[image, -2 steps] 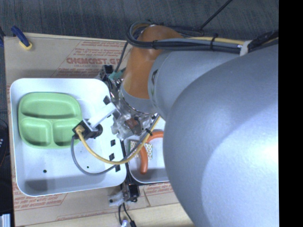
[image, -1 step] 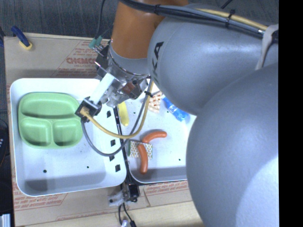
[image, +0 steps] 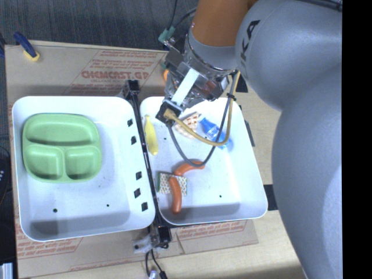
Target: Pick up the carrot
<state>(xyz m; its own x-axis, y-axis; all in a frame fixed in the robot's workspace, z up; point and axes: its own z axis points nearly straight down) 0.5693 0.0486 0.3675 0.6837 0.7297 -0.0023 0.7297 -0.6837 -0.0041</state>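
Observation:
The carrot (image: 175, 201) is a short orange stick lying near the front left of the right bin (image: 250, 205). Its upper end rests against a small patterned square (image: 178, 184). My gripper (image: 192, 93) hangs over the back left part of that bin, well behind the carrot and apart from it. The wrist and its fittings hide much of the gripper.
A curved orange-red piece (image: 189, 167) lies just behind the carrot. A yellow banana-like piece (image: 151, 136) lies along the right bin's left wall. A blue item (image: 218, 133) and a striped item (image: 189, 125) lie under the wrist. The left bin (image: 116, 214) holds a green divided plate (image: 61, 147).

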